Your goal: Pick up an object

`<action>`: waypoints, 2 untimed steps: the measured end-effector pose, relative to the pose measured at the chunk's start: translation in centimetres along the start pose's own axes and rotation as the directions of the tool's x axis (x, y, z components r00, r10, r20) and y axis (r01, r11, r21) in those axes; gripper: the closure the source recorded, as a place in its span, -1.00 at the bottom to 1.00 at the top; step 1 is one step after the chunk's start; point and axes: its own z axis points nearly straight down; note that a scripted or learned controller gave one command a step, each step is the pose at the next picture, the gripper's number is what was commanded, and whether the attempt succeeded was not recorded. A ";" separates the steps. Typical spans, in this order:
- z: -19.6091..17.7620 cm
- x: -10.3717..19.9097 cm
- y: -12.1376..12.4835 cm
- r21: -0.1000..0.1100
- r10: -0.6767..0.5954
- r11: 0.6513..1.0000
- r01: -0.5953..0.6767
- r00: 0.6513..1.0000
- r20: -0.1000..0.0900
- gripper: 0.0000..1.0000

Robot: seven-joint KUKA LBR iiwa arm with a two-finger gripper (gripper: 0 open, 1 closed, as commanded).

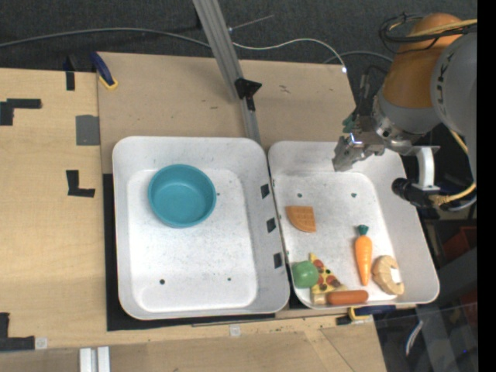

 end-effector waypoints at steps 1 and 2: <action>-4.3 -0.2 0.1 0.001 0.000 1.000 0.000 1.000 0.000 1.00; -8.7 -0.2 0.2 0.001 0.000 1.000 0.000 1.000 0.000 1.00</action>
